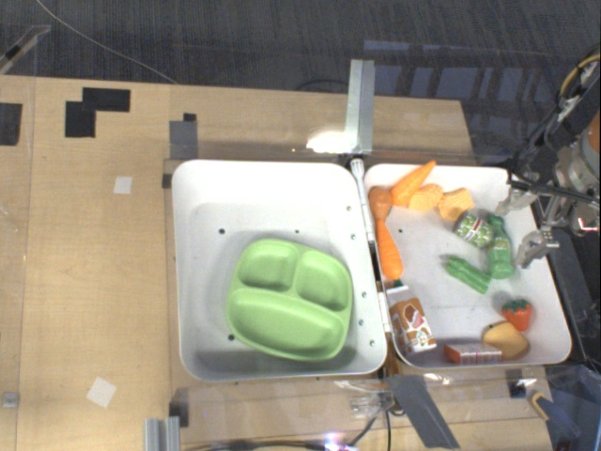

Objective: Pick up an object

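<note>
The right bin (554, 346) holds several toy foods. Among them are a long carrot (388, 250), orange chunks (415, 184), a green and white can (476, 227), a green bottle (500, 255), a green pod (467, 273), a red strawberry (516, 314), a yellow fruit (504, 338) and a brown carton (413, 325). My gripper (524, 224) hangs over the bin's right edge, just right of the can and the bottle. It is open, its fingers spread, and nothing sits between them.
In the left bin (197, 252) lies a green divided plate (289, 299). A metal post (360, 111) stands behind the wall between the two bins. The arm (577, 167) comes in from the right. A red bar (472, 353) lies at the right bin's front wall.
</note>
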Motion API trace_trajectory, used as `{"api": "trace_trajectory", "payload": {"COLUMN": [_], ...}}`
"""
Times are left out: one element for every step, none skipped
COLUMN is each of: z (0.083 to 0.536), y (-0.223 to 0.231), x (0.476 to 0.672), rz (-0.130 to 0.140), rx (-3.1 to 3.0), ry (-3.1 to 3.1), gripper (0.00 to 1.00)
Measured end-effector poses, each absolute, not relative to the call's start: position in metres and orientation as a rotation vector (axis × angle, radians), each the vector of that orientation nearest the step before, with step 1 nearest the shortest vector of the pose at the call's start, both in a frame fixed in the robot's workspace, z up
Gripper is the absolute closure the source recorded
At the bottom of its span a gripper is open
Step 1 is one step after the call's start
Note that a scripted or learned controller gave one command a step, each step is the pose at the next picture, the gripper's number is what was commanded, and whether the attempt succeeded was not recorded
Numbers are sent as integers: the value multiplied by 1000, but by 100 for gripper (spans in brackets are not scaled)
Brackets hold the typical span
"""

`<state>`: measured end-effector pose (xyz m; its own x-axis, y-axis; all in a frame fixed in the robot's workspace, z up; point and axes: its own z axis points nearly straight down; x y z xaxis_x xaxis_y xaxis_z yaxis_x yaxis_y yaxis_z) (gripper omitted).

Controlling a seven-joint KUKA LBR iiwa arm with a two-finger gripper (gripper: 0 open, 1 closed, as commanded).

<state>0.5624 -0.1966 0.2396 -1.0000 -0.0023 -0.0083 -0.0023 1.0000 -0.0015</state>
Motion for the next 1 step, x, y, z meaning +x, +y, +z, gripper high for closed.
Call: {"api": "trace_trajectory", "payload": {"z": [103], "y": [-200], "x": [578], "rz": [-6], "rx": [-319], "ry": [3113], "gripper": [0]}}
